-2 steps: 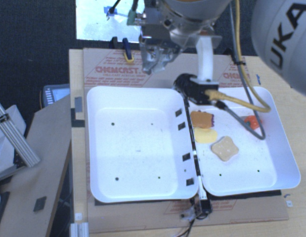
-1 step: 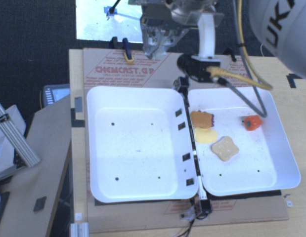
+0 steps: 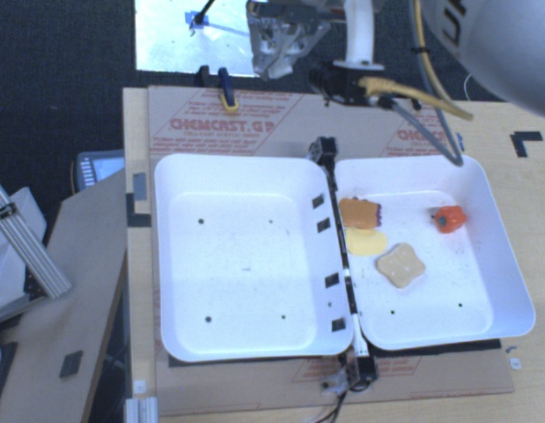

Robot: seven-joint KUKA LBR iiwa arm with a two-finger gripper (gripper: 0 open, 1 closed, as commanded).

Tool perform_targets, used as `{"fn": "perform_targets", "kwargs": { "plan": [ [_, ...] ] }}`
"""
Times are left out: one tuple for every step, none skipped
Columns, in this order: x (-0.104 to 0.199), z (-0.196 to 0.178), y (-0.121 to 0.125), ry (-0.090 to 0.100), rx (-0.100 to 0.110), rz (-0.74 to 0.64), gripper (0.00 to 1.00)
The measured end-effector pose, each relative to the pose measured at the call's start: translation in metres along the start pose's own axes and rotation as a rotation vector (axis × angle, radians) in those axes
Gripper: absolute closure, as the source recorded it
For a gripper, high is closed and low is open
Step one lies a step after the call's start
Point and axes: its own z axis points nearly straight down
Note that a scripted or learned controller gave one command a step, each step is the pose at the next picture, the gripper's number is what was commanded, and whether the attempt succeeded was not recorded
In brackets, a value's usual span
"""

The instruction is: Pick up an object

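While the arm reaches in from the right of the view, the gripper (image 3: pixel 276 40) hangs high over the far end of the bench, past the far rims of both bins and over no bin. Grip state: cannot be told from this angle; nothing is seen held.

Items, each placed from the gripper:
1. Left bin (image 3: pixel 166 236): white and shallow, below the gripper in the view and slightly left.
2. Right bin (image 3: pixel 497 236): white and shallow, below and to the right, touching the left bin along a clipped seam.
3. Orange block with a purple edge (image 3: pixel 360 212): right bin, the nearest item, just beside the seam.
4. Yellow disc (image 3: pixel 367 242): lies flat, touching the block's near side.
5. Tan toast piece (image 3: pixel 401 265): just beyond the disc, farthest from the gripper.
6. Red-orange piece (image 3: pixel 447 218): well to the right, apart from the other three.
7. Cardboard sheet (image 3: pixel 254 122): red lettering, under both bins.
8. Yellow clamp (image 3: pixel 226 93): on the sheet's far edge, just left of the gripper.
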Motion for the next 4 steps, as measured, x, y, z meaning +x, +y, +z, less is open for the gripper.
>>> {"fn": "perform_targets", "kwargs": {
  "plan": [
    [0.0, 0.0, 0.039, 0.0, -0.001, 0.0, 1.0],
    [0.0, 0.0, 0.07, -0.001, 0.0, 0.001, 1.0],
    [0.001, 0.0, 0.069, 0.0, 0.001, -0.001, 0.0],
    [0.001, -0.012, 0.069, 0.001, -0.001, -0.004, 1.0]
  ]
}}
